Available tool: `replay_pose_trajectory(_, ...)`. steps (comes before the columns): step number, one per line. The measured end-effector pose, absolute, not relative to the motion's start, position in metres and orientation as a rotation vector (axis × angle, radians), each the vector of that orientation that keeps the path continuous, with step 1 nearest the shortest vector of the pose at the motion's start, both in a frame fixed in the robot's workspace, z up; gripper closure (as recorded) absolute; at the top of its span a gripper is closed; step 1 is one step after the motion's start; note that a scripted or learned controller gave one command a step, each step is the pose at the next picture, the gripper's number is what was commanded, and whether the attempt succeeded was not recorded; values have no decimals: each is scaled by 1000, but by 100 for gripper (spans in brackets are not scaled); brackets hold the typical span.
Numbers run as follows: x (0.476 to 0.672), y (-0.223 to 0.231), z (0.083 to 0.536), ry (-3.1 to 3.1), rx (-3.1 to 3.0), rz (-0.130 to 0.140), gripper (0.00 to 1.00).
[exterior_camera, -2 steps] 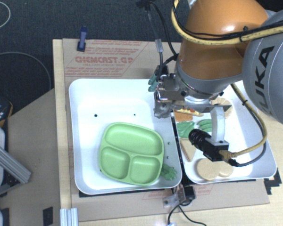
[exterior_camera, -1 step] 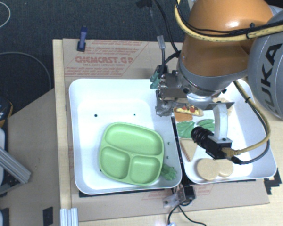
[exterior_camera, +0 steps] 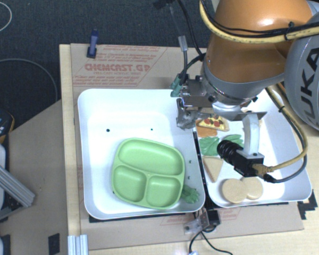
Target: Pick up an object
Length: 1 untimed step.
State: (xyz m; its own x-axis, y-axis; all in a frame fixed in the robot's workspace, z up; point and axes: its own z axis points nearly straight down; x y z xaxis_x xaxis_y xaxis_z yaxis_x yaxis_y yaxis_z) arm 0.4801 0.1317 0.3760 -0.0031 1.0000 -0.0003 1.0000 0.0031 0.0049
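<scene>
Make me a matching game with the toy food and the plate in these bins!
Things:
1. green divided plate
2. pizza slice
3. round cookies
4. small green leafy piece

Places:
A. near end of the right bin
B. tucked at the plate's corner, left bin
C. middle of the left bin
D. right bin, just under the arm's tool

Pairs: 1-C, 2-D, 3-A, 4-B
</scene>
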Motion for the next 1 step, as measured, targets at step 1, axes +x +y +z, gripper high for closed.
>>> replay_pose_trajectory(1,481,132,386,2223,2212,6,100)
